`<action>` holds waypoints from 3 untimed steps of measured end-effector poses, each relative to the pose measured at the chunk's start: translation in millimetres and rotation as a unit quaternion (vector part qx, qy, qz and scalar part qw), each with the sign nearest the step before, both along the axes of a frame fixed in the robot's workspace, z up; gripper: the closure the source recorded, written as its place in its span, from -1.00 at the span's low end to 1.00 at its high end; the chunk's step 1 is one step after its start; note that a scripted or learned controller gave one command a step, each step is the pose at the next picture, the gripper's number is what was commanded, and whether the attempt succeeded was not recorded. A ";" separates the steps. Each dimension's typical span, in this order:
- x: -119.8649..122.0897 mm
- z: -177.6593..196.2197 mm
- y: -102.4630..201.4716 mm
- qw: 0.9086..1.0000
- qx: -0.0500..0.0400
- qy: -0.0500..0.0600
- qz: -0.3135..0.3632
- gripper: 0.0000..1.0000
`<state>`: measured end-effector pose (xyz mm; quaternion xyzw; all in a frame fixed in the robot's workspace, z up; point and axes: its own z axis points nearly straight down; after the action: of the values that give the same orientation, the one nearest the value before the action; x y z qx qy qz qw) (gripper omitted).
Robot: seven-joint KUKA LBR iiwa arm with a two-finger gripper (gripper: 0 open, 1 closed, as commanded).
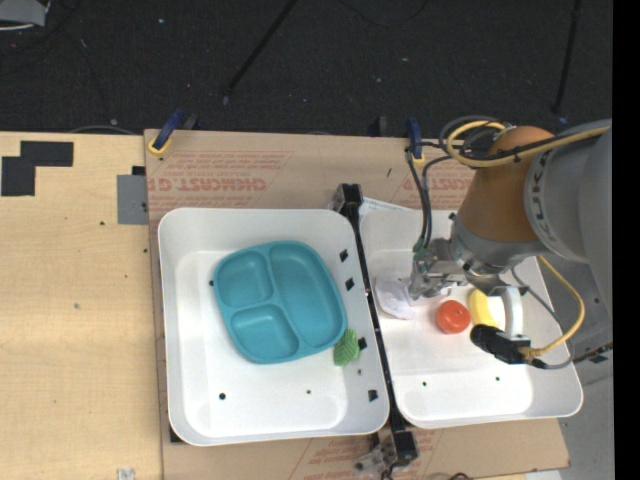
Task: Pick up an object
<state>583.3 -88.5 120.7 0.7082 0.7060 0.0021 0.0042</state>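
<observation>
**Camera view: holdings on the bench**

1. Left bin (190, 368): shallow, white and smooth, with rounded corners. Bare floor runs along its left and near sides.
2. Plate (280, 298): teal, glossy, a rounded rectangle with three compartments. It lies flat and turned at a slant in the middle of the left bin, apart from the walls.
3. Green piece (347, 349): small and knobbly. It touches the plate's near right corner, close to the bin's right wall.
4. Black strip (362, 298): thin and straight, running where the two bins' rims meet.
5. Right bin (480, 398): the same white shell. Its near half is open floor.
6. Pale piece (395, 303): crumpled and whitish, against the right bin's left wall.
7. Orange-red piece (453, 316): small, round and smooth, in the middle of the right bin.
8. Yellow piece (486, 308): smooth and rounded, close against the orange-red piece's right side.
9. Cardboard sheet (260, 173): brown and matt with red lettering, lying under both bins.
10. My arm (500, 208): reaches in over the right bin's far right. My jaws point down in the bin's far left part, just beside the pale piece and near the orange-red piece. Whether they are released or clenched I cannot tell.
</observation>
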 end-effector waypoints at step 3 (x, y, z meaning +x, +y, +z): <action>6.7 157.5 0.4 1.000 0.001 0.003 0.001 1.00</action>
<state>590.0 -88.2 278.2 0.7073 0.7069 0.0008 0.0010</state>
